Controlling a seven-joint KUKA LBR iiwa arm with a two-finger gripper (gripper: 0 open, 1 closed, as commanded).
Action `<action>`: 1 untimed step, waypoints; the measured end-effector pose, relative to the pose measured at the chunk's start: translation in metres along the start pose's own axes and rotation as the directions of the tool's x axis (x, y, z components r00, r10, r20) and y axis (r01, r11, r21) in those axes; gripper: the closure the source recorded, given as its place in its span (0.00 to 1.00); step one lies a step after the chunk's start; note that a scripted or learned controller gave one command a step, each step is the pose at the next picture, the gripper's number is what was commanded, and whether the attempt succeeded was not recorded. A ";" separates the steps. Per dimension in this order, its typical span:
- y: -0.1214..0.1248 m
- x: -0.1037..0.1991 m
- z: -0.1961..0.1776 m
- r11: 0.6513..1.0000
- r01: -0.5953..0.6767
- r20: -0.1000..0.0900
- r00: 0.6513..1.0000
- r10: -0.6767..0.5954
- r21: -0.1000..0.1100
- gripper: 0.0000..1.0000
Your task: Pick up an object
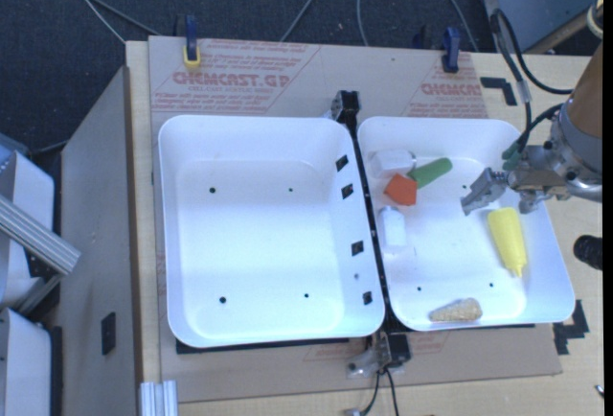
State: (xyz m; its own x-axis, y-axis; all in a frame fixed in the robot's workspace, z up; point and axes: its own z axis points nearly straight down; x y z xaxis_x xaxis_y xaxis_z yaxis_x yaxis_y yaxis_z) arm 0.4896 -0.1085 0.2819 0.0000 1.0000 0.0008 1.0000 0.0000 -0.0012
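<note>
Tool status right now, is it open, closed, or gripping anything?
Tool: open, holding nothing, poised in the right bin just above the top end of the yellow object.

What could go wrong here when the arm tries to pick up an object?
1. The tool hovers at the top end of the yellow bottle, not over its middle; a grasp there may slip off.
2. The orange block, green piece and white items crowd the right bin's inner wall, so fingers may lack room there.
</note>
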 end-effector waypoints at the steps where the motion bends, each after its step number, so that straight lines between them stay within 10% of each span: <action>1: -0.005 0.008 0.177 1.000 -0.001 -0.004 1.000 0.001 0.014 0.00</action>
State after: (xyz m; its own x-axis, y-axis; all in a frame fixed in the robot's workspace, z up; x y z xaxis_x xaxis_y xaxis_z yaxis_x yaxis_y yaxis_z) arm 0.4843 -0.1005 0.1048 0.0007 1.0000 0.0044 0.9999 -0.0006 -0.0148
